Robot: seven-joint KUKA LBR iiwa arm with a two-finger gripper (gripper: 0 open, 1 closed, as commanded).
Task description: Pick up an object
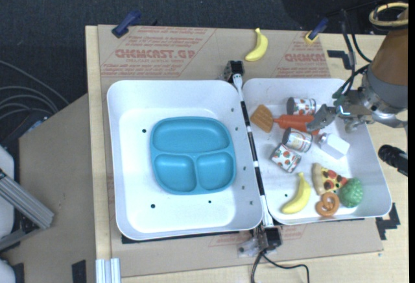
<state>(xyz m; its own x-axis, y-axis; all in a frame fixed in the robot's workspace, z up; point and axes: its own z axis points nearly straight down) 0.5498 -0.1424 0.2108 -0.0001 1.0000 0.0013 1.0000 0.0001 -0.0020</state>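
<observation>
Dark carpet surrounds a cardboard-topped bench printed with red lettering; two shallow white bins sit on it side by side. Within the left bin lies a blue divided plate; a loose yellow banana rests on the cardboard behind the bins, outside both.

All the small objects are gathered in the right bin; an orange-brown wedge lies near its left wall, with an orange carrot-like piece just beside it; a patterned can lies behind that piece, a silver-ended can in front of it, and a red-and-white can nearer still. Along the front edge sit a second banana, a pizza slice, a small pretzel-like ring and a green leafy lump; a white block lies mid-bin.

Reaching in from the right, the arm places its gripper low over the middle of the right bin; the dark fingers sit at the right end of the carrot-like piece, with the silver-ended can just in front and the white block to the gripper's right; whether the fingers are spread or closed I cannot tell, and nothing is visibly between them.
</observation>
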